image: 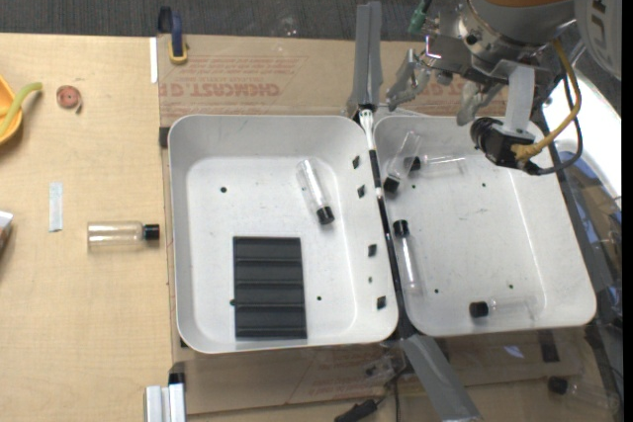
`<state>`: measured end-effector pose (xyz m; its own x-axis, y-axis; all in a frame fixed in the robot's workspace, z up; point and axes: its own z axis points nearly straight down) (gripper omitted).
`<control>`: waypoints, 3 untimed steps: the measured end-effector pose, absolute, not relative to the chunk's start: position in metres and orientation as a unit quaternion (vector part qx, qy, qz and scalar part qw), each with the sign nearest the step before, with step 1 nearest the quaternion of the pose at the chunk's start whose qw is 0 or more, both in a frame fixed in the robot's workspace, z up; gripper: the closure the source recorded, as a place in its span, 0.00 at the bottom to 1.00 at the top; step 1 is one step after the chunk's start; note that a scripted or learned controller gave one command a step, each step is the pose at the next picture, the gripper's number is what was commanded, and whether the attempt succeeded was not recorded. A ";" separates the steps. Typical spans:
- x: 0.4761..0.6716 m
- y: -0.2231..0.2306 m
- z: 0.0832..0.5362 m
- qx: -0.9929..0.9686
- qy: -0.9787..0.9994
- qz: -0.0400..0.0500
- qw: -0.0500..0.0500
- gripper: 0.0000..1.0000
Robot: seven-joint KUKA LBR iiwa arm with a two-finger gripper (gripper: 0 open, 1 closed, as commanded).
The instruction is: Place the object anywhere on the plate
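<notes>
The gripper (440,94) hangs high above the far edge of the right bin (554,311), well right of and beyond the plate (268,287). Its fingers look spread, with nothing between them, so it carries no load. The plate, dark and ribbed, lies flat in the near part of the left bin (198,212), probably as a low, steady target. No vial is on it. One capped vial (316,190) lies on its side just beyond the plate, close but apart from it. Three more lie right of the plate in the right bin: one (400,170) almost under the gripper, one (405,257) along the bin's near-plate wall, and one (499,309) at the front. Judging by the gripper's station, the vial under it is likeliest to be picked; the placing is not yet begun.
</notes>
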<state>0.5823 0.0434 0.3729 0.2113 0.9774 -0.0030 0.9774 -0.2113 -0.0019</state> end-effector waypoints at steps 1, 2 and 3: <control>0.547 -0.005 0.406 0.696 0.718 -0.001 0.000 0.00; 0.537 -0.101 0.441 0.694 0.720 -0.001 0.000 0.00; 0.537 0.020 0.430 0.729 0.685 -0.002 -0.001 0.00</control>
<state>0.5365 0.0196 0.4300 0.0620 0.9981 -0.0018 0.9981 -0.0620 -0.0034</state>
